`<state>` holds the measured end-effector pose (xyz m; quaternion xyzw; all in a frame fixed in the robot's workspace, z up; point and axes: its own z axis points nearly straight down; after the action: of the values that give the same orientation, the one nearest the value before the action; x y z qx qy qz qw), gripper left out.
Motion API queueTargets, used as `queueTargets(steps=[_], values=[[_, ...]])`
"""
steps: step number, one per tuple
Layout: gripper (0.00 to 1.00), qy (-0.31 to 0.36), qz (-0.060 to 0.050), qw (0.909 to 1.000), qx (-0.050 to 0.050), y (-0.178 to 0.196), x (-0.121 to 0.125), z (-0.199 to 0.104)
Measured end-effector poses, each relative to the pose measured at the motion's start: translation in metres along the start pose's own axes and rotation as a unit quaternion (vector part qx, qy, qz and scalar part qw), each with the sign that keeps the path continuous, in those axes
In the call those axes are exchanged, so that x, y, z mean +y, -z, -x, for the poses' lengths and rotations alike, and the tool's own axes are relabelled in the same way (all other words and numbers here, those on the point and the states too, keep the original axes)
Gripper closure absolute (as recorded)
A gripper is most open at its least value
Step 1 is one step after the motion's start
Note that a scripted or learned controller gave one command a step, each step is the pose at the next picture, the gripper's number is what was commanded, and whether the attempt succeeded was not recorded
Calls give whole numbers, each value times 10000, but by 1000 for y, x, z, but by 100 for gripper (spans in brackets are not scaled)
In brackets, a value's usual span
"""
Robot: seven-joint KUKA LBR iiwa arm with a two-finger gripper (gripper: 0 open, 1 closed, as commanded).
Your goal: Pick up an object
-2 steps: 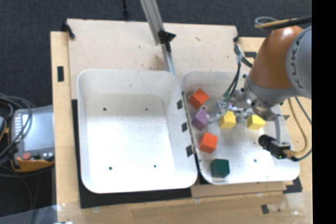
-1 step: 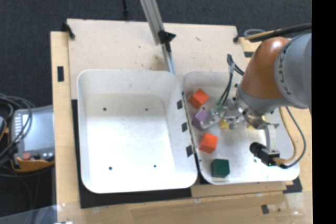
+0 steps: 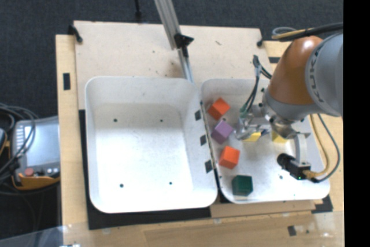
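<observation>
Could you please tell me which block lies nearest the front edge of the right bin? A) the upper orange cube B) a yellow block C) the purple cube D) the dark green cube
D: the dark green cube sits lowest in the shallow white right bin, below the others.

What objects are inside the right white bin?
Two orange cubes, a purple cube, a green cube and yellow pieces. The arm covers part of the bin.

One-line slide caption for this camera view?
KUKA arm's hand low in the right bin among orange, purple, green and yellow blocks.
</observation>
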<state>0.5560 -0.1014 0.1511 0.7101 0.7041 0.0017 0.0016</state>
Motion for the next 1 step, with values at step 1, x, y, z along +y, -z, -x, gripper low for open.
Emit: queueTargets(steps=[1], values=[[100,56,16,10000,-6,63,-2,-3]])
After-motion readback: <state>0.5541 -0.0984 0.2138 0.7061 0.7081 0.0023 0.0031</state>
